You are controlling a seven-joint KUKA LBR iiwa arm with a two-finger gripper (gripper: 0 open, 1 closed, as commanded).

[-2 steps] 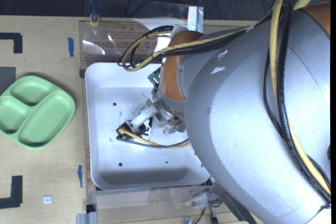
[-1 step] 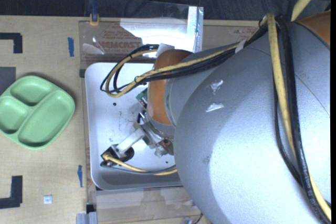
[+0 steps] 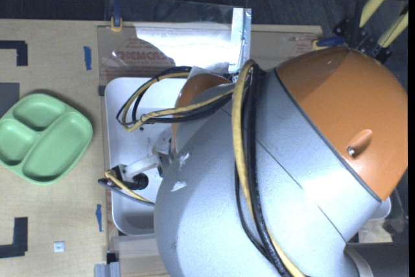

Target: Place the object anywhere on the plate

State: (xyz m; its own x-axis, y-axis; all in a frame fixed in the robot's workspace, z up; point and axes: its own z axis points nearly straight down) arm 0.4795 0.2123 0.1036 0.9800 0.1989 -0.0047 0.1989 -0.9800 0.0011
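A green three-compartment plate (image 3: 44,138) is seen on the wooden bench (image 3: 52,42), left of a white bin (image 3: 120,100). The bin is largely covered by the grey arm (image 3: 259,178). The gripper's state cannot be told.

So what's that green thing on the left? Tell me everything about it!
That is a plate, pale green and smooth, plastic by the look of it. It has rounded corners and raised ridges that split it into three hollows, two smaller ones at the upper left and a long one at the lower right. It lies flat, turned at a slant, on the light wooden bench, left of the white bin. It touches only the bench, apart from the bin and the big grey arm.
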